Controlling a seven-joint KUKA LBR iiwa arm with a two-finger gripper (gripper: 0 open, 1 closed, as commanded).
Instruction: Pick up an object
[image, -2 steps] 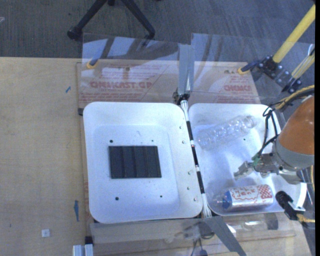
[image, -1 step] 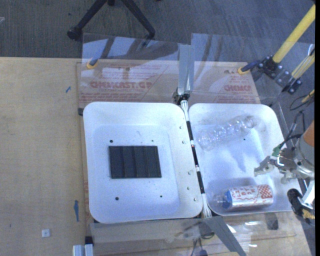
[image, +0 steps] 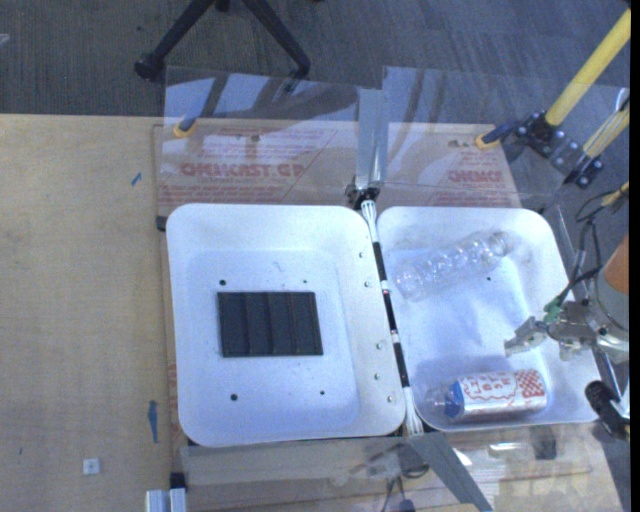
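My gripper (image: 545, 342) hangs over the right side of the right bin (image: 540, 228), open, with nothing between its fingers. A clear plastic bottle (image: 450, 264) lies tilted in the far part of that bin, up and to the left of the gripper. Just below the gripper, along the near wall, a bottle with a red-and-white label and a blue cap (image: 493, 393) lies on its side. A black ridged rectangular pad (image: 270, 323) lies flat in the middle of the left bin (image: 190, 240).
A hinged divider (image: 385, 300) runs between the two bins. Clear plastic panels (image: 260, 150) stand behind them. Yellow-handled clamps (image: 560, 135) sit at the back right. Bare wooden bench (image: 80, 300) spreads to the left.
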